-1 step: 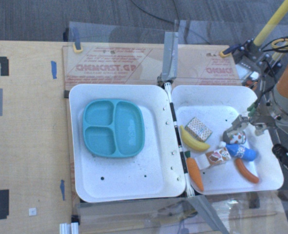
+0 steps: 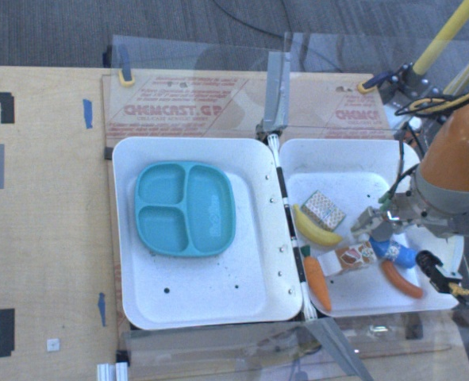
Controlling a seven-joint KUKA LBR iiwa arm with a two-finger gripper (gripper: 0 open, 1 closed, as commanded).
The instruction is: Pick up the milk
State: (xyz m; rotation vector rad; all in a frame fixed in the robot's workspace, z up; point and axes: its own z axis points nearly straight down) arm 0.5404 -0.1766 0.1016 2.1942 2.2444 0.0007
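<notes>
White plastic bins sit side by side on the tabletop [image 2: 44, 236]. In the left bin [image 2: 194, 300] lies a teal divided plate [image 2: 185, 209]. The right bin [image 2: 337, 165] holds a banana [image 2: 313, 227], a patterned box [image 2: 324, 209], a carrot [image 2: 317, 282], a sausage [image 2: 401, 279], a blue item [image 2: 397, 252] and the milk [image 2: 355, 256], a small carton lying flat near the bin's middle, between carrot and sausage. The claw [image 2: 374, 222] hovers just above and right of the milk; whether it is spread or pressed together I cannot tell.
</notes>
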